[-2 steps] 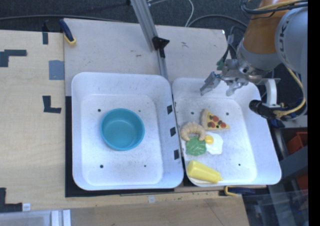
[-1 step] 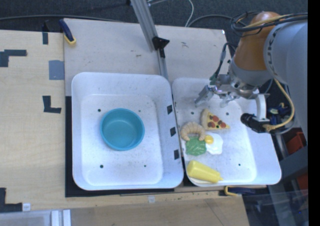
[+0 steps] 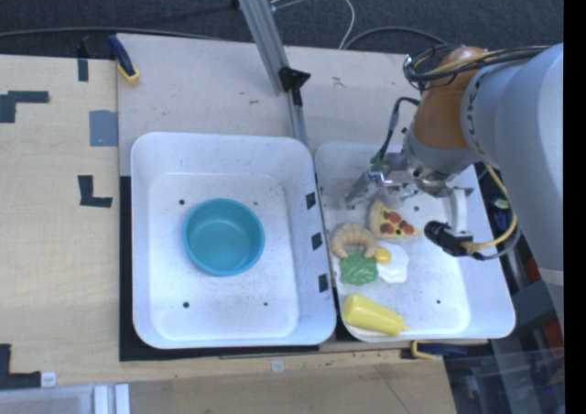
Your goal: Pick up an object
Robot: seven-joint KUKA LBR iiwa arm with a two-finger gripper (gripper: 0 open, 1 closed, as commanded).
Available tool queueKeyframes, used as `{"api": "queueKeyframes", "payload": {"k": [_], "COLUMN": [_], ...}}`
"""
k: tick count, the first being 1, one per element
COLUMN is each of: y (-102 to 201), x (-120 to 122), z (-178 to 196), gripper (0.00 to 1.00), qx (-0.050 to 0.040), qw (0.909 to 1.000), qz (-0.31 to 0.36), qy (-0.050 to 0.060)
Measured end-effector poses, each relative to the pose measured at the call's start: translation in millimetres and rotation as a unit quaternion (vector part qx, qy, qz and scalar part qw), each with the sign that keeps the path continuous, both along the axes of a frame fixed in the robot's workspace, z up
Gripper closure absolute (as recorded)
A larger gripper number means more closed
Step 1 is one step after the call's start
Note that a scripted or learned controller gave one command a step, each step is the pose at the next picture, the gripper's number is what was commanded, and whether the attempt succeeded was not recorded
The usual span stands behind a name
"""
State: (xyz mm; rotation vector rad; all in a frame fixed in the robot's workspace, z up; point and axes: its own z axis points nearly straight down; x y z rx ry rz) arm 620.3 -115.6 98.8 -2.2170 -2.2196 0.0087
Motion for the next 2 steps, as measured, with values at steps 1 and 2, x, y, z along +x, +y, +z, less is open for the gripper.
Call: {"api": "queueKeyframes", "payload": {"k": [1, 2], "y": [1, 5], "x": [1, 9], "z": [14, 60], "gripper": [1.00, 1.00], "qx": [0.0005, 0.0004], "qw": [1.0000, 1.0000], "qz": [0.001, 0.000], "qy": [-0.002, -0.005]}}
